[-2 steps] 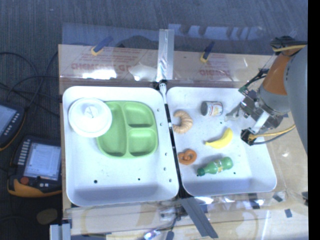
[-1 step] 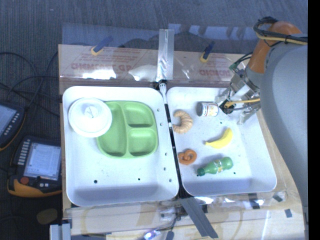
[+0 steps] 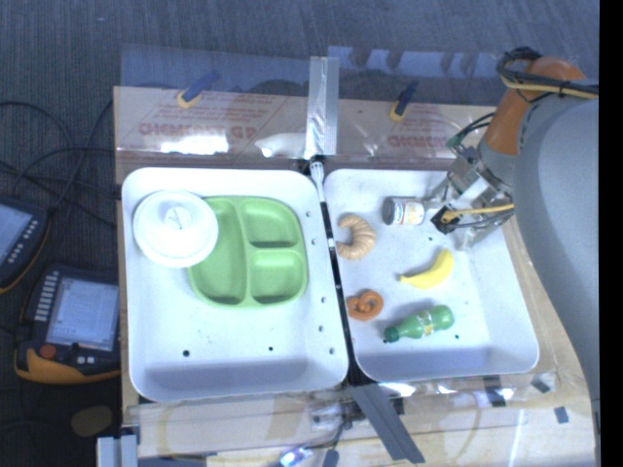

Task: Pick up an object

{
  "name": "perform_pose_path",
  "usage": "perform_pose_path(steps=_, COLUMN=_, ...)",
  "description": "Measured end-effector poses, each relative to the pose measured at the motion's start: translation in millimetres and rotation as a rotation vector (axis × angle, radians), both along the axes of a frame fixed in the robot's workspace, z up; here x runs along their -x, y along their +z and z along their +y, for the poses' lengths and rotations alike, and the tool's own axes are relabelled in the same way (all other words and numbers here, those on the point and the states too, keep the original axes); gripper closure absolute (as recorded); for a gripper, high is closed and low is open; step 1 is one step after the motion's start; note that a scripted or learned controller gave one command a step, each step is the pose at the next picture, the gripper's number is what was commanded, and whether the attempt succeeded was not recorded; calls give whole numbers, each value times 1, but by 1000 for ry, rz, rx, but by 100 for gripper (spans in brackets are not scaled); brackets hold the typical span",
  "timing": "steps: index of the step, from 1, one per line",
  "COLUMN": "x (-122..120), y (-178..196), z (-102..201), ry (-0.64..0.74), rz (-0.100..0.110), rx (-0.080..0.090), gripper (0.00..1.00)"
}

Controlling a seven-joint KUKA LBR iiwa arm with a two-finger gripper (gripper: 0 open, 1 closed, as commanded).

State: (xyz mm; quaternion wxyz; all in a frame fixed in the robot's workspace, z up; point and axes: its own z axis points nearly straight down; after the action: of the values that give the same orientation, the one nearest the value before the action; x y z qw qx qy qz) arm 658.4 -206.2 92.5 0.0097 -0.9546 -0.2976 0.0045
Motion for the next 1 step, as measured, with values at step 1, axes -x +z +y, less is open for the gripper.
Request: perform_pose_path(steps=1, x=32, y=-2, z=0, ry=-224, rz=-25, rx=11, gripper=0)
